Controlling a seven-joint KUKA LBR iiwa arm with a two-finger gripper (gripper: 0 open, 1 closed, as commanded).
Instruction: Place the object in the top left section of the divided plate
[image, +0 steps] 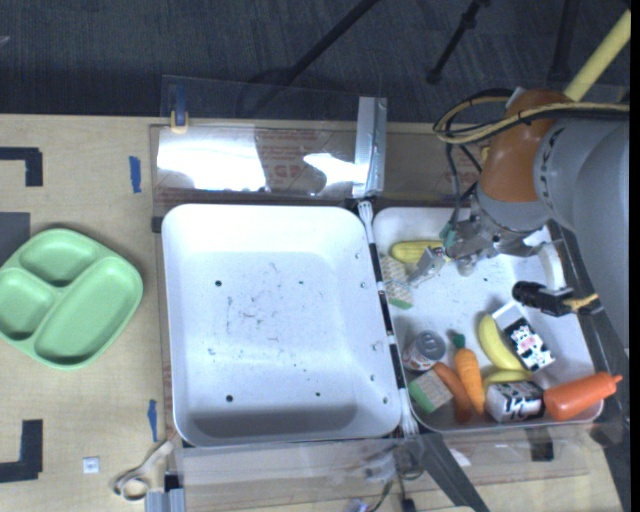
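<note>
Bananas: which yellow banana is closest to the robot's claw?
The banana at the top of the right bin, lying just left of the gripper. The other banana sits lower, beside the cow-patterned toy.

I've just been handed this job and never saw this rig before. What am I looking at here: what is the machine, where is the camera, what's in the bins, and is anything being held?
One camera looks down on the bench at a slant. The grey arm with an orange band enters from the right; its end effector hangs over the far end of the right white bin, next to a yellow banana. Whether it holds anything cannot be told from here. That bin also contains a second banana, orange carrots, a small round tin, a black-and-white cow-patterned carton and an orange bottle. The left white bin sits beside it. The green divided plate, the target, lies on the wooden bench at far left.
</note>
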